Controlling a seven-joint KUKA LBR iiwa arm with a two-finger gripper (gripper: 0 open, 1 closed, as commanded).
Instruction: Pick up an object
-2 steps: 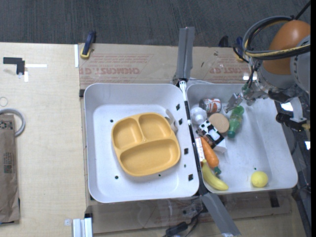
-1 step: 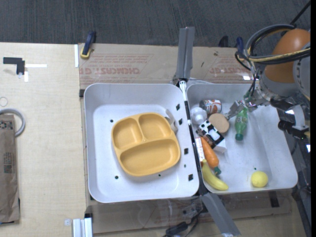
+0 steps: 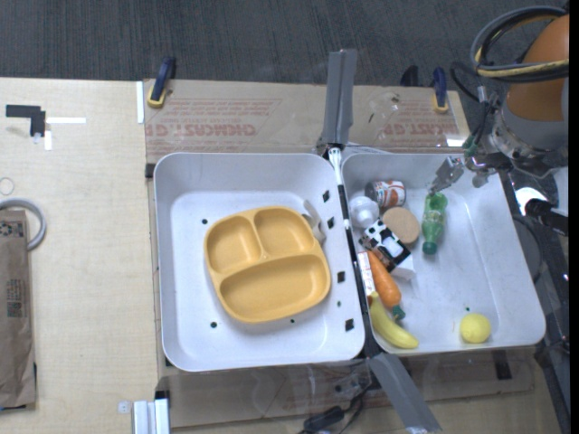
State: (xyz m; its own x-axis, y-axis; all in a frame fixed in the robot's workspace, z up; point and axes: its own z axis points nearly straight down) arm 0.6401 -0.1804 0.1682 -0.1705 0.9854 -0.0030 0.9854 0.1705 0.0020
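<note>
Lowest in the frame, in the right bin (image 3: 507, 333), lie a banana (image 3: 391, 325) and a lemon (image 3: 475, 327), the carrot (image 3: 384, 280) just above the banana. At centre left, the left bin (image 3: 181, 333) holds a yellow divided plate (image 3: 266, 262). Higher up in the right bin are a black-and-white toy (image 3: 385, 240), a green bottle (image 3: 433, 223) and a can (image 3: 388, 193). At upper right the claw (image 3: 446, 174) hangs over the bin's top edge, holding nothing; I cannot tell whether it is apart or together.

cardboard sheet (image 3: 244, 120) | red print, upside down, not legible || brown paper bag (image 3: 14, 306) | print too small
</note>
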